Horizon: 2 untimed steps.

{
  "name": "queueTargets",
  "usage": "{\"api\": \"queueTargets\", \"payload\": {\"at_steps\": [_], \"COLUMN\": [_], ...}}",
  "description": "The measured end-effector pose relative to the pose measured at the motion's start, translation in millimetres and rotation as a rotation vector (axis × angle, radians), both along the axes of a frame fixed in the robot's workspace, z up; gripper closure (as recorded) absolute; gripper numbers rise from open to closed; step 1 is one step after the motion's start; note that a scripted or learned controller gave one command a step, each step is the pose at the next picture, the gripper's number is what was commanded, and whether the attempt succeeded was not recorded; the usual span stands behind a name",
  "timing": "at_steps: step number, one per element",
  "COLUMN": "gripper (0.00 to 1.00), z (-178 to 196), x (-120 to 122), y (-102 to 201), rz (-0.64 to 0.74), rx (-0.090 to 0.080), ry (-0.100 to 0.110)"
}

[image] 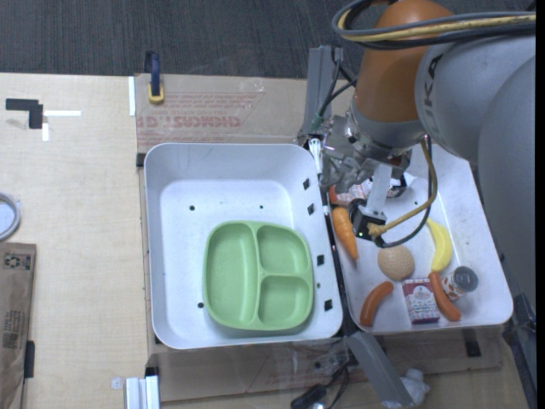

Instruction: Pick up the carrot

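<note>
The carrot (345,233) is orange and tapered. It lies along the left wall of the right bin (477,203), tip pointing toward the front. My gripper (353,196) hangs below the orange wrist band, directly over the carrot's thick end and very close to it. The wrist body and cables hide how it meets the carrot. A small red thing (337,197) shows just beside the carrot's top, partly covered by the gripper.
The right bin also holds a banana (440,244), a round tan item (396,263), two orange-red sausages (375,302) (445,297), a red carton (420,302) and a small can (462,279). In the left bin (170,228) sits a green divided plate (258,276).
</note>
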State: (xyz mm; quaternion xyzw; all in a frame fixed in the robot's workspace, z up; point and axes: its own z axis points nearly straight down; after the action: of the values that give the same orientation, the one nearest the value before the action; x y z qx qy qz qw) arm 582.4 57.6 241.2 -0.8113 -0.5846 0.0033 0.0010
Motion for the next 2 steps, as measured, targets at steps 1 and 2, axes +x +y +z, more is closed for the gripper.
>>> {"api": "queueTargets", "payload": {"at_steps": [1,2], "gripper": [1.0,1.0], "z": [-38,-130], "x": [41,49], "y": [8,59], "rz": [0.239,0.057], "rx": [0.001,0.0], "ry": [-0.002,0.0]}}
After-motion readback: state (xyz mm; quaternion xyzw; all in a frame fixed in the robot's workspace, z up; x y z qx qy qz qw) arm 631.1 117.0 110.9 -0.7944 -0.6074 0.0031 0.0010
